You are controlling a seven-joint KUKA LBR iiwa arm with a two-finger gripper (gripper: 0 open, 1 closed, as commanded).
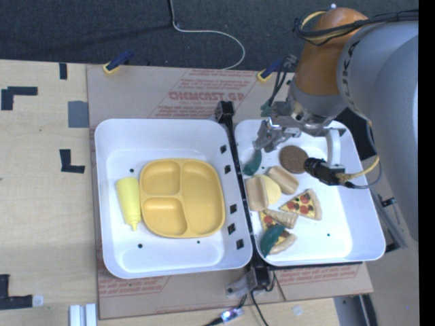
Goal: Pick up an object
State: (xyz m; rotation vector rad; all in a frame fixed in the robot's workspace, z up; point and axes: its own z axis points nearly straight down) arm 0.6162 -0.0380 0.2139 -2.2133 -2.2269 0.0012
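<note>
My gripper [270,138] hangs over the back left corner of the right bin [353,240], close to the divider between the bins. Just below it, by the bin's left wall, lies a small teal piece [253,161]; whether the gripper touches it I cannot tell. Toy food lies in the right bin: a brown round cookie [293,157], a tan bun [283,180], a pale bread piece [262,192], a pizza slice [304,204], and a teal and tan piece [275,239] at the front.
The left bin [112,138] bears a yellow divided plate [182,197] and a yellow squeeze bottle [128,201] to its left. The arm's grey body and orange band [326,53] rise over the right bin's back. A white cable [204,29] runs behind the bins.
</note>
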